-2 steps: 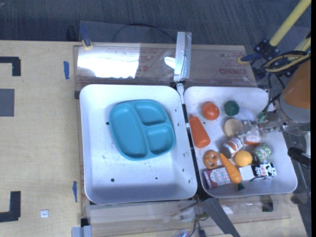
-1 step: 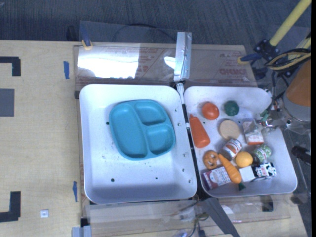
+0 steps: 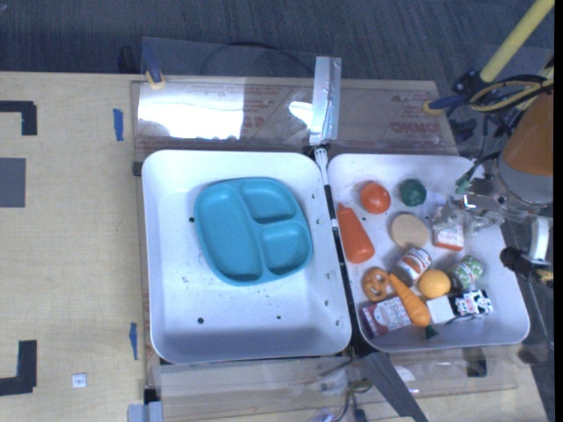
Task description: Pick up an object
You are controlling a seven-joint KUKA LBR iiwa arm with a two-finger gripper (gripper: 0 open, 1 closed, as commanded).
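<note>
The right bin [image 3: 510, 323] holds several toy foods: a red tomato [image 3: 375, 197], a dark green ball [image 3: 412, 192], a beige round bun [image 3: 409, 229], an orange-red wedge [image 3: 355, 234], a small can [image 3: 413, 260], a pretzel [image 3: 376, 281], a carrot [image 3: 410, 301] and a yellow-orange fruit [image 3: 434, 283]. My gripper [image 3: 468, 204] hangs over this bin's right side, just above and to the right of a small white-and-red carton [image 3: 449, 235]. I cannot tell whether it touches the carton.
The left bin [image 3: 167, 306] holds a blue divided plate [image 3: 253, 229]. A green can [image 3: 469, 271], a black-and-white carton [image 3: 472, 304] and a maroon packet [image 3: 384, 317] lie near the right bin's front. Cables and a yellow pole [image 3: 523, 26] sit behind the arm.
</note>
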